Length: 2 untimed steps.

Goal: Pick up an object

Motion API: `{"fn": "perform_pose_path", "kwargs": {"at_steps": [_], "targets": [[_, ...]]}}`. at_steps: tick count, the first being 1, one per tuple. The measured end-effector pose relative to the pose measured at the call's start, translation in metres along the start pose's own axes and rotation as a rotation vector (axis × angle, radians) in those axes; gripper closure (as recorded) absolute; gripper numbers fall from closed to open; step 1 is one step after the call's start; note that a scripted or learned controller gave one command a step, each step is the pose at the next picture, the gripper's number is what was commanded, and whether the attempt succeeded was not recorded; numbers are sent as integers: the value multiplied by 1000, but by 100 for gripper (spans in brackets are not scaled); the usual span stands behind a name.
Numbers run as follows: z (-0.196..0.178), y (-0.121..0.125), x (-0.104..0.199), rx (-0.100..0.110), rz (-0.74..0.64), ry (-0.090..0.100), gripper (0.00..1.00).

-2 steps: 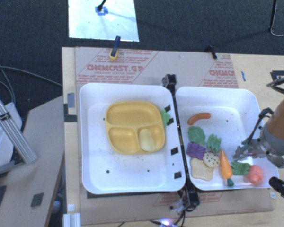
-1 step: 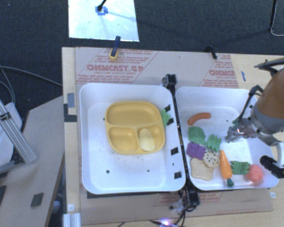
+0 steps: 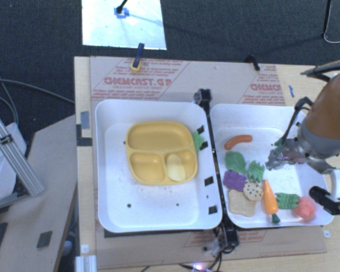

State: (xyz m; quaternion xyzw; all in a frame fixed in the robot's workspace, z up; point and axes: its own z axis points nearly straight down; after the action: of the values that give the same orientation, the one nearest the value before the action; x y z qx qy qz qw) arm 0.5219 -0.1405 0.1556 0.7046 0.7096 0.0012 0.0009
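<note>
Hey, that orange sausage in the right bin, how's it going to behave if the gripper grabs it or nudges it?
The sausage is a rounded cylinder lying flat, so a nudge would probably roll it. It looks smooth and glossy, so it may slip between fingers. It lies apart from the other toy food on bare bin floor, with the gripper nearby, so approach room seems fair.

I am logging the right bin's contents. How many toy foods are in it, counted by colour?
Green: 3, leaf, leaf, bean pod
Orange: 2, sausage, carrot
Purple: 1, cabbage
Tan: 2, toast, cookie
Pink: 1, peach
Total: 9
</note>
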Motion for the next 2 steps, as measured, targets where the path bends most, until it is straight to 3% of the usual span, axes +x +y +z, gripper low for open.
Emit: {"fn": "perform_pose_path", "kwargs": {"at_steps": [1, 2], "targets": [[-176, -33, 25, -16, 0, -3, 100], [-156, 14, 33, -2, 1, -2, 100]]}}
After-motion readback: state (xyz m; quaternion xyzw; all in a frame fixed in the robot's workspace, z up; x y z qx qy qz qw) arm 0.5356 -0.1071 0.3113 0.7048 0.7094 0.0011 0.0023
